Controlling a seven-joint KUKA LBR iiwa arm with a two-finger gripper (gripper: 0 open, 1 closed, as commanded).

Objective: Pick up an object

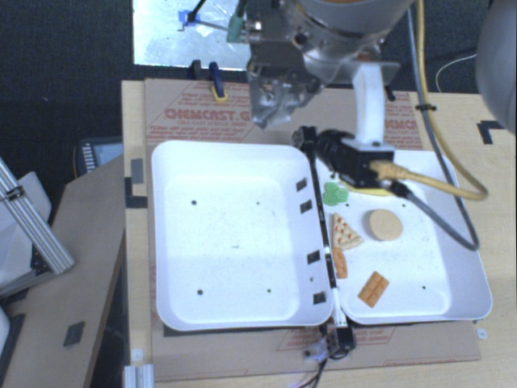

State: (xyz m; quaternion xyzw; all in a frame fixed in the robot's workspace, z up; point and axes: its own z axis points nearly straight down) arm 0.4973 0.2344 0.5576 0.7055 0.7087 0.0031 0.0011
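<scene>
The right bin [472, 291] holds several small toy foods: a green piece [334, 192], a pizza slice [346, 233], a round tan cookie [385, 225], a small orange piece [340, 263] and an orange waffle-like cracker [372, 288]. My gripper [273, 107] hangs high over the cardboard just behind the far rim of the left bin [166, 217], well apart from all the foods. Nothing is visibly in it.
A black fitting with a yellow cable [363, 166] lies over the far part of the right bin. A grey cable [448, 217] loops across that bin. Clamps [216, 83] sit on the cardboard at the back. A metal rail [28, 225] leans at the left.
</scene>
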